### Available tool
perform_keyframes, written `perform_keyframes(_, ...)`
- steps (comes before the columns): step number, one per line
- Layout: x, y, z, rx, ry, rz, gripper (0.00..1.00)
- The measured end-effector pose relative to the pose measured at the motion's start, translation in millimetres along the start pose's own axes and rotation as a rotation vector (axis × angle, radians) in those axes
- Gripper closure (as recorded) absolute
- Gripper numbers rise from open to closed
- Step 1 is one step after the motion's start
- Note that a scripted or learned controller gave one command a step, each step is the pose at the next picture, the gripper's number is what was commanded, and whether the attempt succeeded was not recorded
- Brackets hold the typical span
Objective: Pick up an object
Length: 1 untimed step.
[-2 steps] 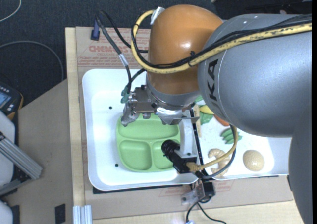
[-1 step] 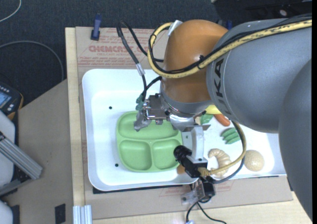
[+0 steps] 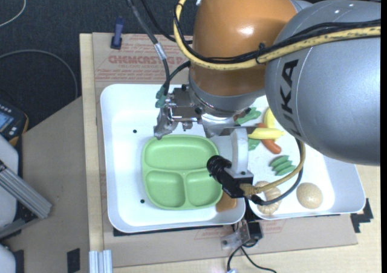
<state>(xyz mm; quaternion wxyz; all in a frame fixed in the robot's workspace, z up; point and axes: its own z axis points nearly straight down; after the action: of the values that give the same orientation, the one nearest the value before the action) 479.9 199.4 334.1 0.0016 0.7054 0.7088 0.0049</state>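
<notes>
A green three-section plate (image 3: 175, 172) lies in the left white bin (image 3: 118, 145). My gripper (image 3: 164, 127) hangs over the plate's far left rim, low in that bin, under the big orange-and-grey wrist. No object shows between its tips. In the right bin (image 3: 341, 196) lie a yellow piece (image 3: 264, 133), an orange-red piece (image 3: 273, 147), a green pod (image 3: 280, 164) and a beige round thing (image 3: 309, 195). The arm hides much of that bin.
A small brown-orange thing (image 3: 227, 203) sits at the left bin's near right corner, partly hidden. Another green piece (image 3: 247, 117) peeks out under the wrist. A blue clip (image 3: 117, 33) lies on the cardboard sheet behind the bins.
</notes>
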Motion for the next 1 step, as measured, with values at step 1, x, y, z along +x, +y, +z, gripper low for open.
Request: perform_keyframes(1, 16.2, -6.7, 185.4, 0.027, -0.011, 0.005, 0.00)
